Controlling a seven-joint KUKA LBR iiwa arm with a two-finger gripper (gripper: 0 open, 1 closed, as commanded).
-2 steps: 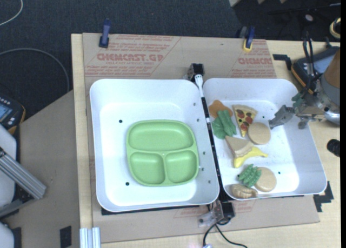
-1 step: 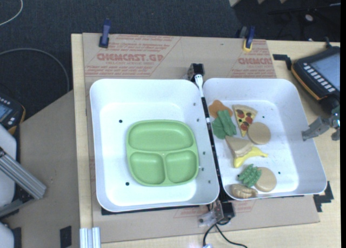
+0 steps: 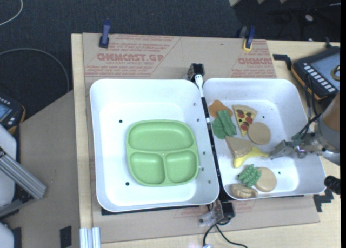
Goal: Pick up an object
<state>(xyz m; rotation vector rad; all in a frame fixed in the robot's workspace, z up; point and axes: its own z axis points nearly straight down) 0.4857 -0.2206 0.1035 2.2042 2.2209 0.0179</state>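
We see the tool point(image 3: 278, 149) spread open, empty, at lower right beside the yellow wedge point(image 3: 241, 148), pizza slice point(image 3: 245, 117) above

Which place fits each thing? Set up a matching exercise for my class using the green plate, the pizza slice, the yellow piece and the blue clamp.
Things:
1. green plate
2. pizza slice
3. yellow piece
4. blue clamp

Places:
A. far edge of the board
B. middle of the right bin
C. left bin
D. far part of the right bin

Pairs: 1-C, 2-D, 3-B, 4-A
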